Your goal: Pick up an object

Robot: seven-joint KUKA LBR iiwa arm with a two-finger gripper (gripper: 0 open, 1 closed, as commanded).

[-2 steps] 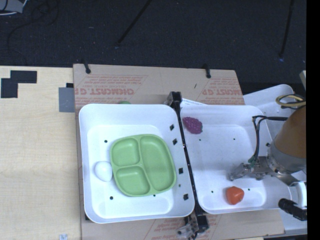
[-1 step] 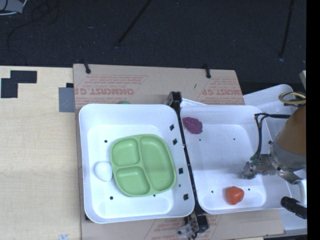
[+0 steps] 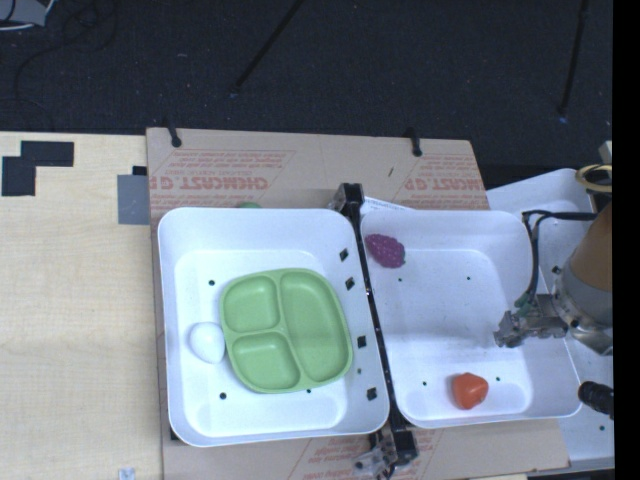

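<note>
Light is even and fairly bright over the bench, and the white bins [image 3: 440, 268] left of the claw [image 3: 512, 330] look washed out, with soft, faint shadows along their inner walls. The floor far above the claw is very dark, with cables barely showing. The picture is slightly soft and grainy throughout, and the claw itself looks smeared and hard to read.

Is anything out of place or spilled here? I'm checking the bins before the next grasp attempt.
Nothing stands out. The green plate lies flat in the left bin beside a white egg; purple grapes and an orange object sit apart in the right bin.
</note>
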